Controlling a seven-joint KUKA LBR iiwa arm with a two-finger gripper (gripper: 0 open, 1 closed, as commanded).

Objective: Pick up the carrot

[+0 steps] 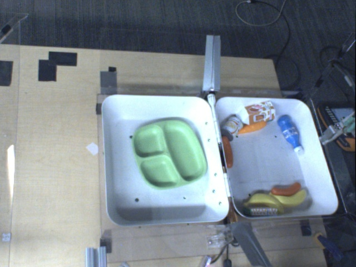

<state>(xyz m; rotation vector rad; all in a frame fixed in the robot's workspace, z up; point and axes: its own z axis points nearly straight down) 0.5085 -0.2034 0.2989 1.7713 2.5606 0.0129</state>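
Overhead view of the wooden surface (55, 166) bearing two white bins. The carrot (253, 128) lies in the right bin (320, 166), near its far left corner, slanted, touching a small can (232, 125) at its left end and just beside a red-and-white carton (261, 113). A blue bottle (290, 132) lies to the right of it. Along the near wall rest a banana (276, 199) and a red sausage-shaped toy (286, 190); another reddish piece (227, 152) lies against the left wall. The left bin (114, 149) holds a green divided tray (169, 152). No gripper is in the scene, so its state cannot be read.
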